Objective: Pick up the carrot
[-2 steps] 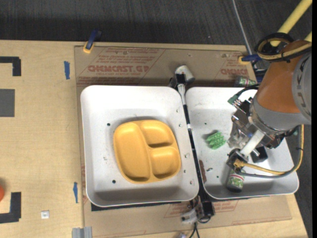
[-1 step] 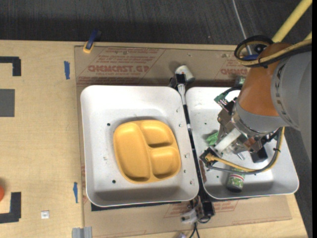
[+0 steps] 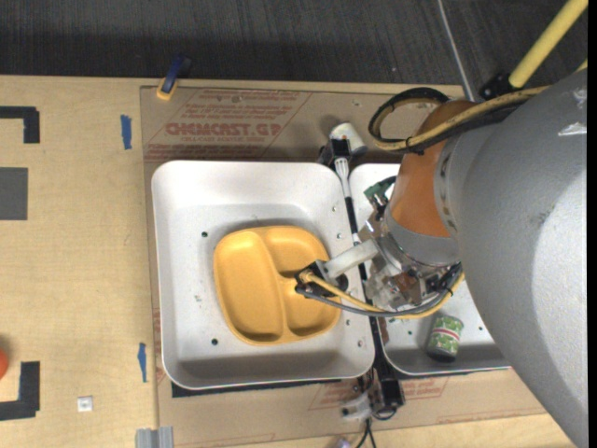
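My grey arm with its orange band (image 3: 420, 203) hangs low over the right bin (image 3: 466, 351) and hides most of what lies in it. The gripper (image 3: 395, 284) sits under the wrist, at the right bin's left side close to the divide between the bins. It is seen from above, among cables and metal parts. A yellow cable (image 3: 350, 301) loops from it over the left bin's right rim.
The left bin (image 3: 177, 250) holds a yellow two-compartment dish (image 3: 270, 283). A green can-like object (image 3: 445, 336) lies at the right bin's front. A bit of green (image 3: 378, 191) peeks out at its back left. A small orange-red thing (image 3: 3, 363) is at the bench's far left.
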`<state>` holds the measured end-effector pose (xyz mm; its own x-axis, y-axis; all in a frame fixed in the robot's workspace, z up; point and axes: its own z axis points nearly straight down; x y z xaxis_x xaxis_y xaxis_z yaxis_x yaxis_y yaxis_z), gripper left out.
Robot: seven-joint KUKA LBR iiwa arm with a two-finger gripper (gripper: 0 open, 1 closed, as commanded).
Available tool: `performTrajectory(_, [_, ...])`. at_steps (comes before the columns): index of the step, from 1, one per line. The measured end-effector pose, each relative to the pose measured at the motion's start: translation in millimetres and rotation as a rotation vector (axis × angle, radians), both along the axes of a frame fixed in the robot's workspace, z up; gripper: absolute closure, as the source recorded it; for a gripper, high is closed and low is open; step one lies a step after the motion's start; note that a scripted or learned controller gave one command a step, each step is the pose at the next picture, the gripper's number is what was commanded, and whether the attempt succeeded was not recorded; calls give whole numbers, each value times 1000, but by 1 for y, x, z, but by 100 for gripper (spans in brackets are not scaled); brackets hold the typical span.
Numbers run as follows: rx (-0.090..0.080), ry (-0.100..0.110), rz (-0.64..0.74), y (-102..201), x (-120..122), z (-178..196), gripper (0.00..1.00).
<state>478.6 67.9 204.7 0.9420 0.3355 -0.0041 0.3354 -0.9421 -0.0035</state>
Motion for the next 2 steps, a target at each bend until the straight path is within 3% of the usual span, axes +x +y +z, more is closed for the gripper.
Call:
performTrajectory(1, [-1, -4, -27, 64, 0, -12, 100])
performTrajectory(2, [-2, -5, -139, 42, 1, 10, 100])
